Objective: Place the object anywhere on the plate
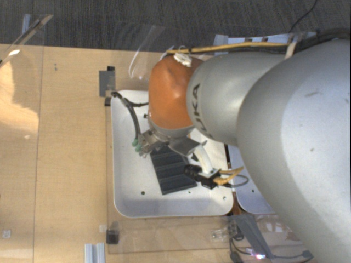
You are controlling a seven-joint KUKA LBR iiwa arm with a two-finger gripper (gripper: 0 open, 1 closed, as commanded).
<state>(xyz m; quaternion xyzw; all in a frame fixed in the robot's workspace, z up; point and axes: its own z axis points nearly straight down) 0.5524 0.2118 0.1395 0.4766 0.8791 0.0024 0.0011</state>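
Clearly one arm (263,108) took up most of the view, reaching in from the right, its single orange band (169,97) sitting above the left bin (129,196). Two white bins lay side by side on the wooden bench (55,163); of the right bin (253,201), just a corner showed below the arm. The gripper (173,171), a dark ribbed block under the wrist, hung low over the middle of the left bin, and whether it was open or closed could not be told. One black hose (131,119) curved from the bin's upper left corner to the wrist, and one yellow cable (241,47) ran along the top of the arm. Two small black clamps stood at the left bin's corners, one above (108,81) and one below (112,235). Where the object and the plate lay could not be told, since the arm hid much of both bins.
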